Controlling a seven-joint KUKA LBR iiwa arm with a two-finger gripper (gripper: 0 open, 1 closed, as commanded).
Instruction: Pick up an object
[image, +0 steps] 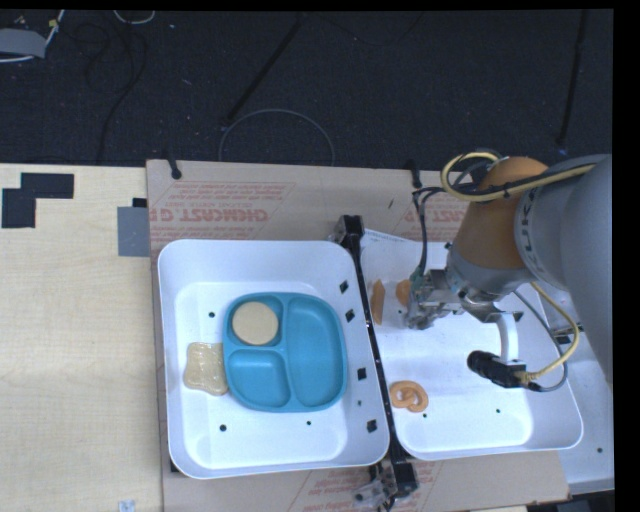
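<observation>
Pretzel (408, 396), the candidate object for picking: lying flat on the floor of the right bin (500, 425), toward its lower left area, close to the divider between the two bins. Brown, looped, untouched, with bare white floor around it. Gripper (424, 310) positioned low in the upper left part of the same bin, well apart from the pretzel and above it in the frame. Jaw state: cannot tell, metal parts too small and cluttered to separate. Nothing seen held. Small orange item (402, 292) just beside the gripper on its left, touching or nearly so; contact not determinable. Narrow tan stick-shaped item (377, 299) upright in the frame, just beside the divider, left of the orange item. Arm (560, 225) entering from the right, grey body with orange band (495, 215) above the wrist, yellow and black cables looped around it. Black fitting (497, 368) on a cable hanging over the right bin's middle. Left bin (185, 440): blue divided plate (300, 360) near centre, round tan cracker-like disc (254, 322) in its upper left compartment, other compartments bare. Pale yellow sponge-like piece (205, 368) on the bin floor, touching the plate's left edge. Both bins seated on a cardboard sheet (250, 205) on the bench.
</observation>
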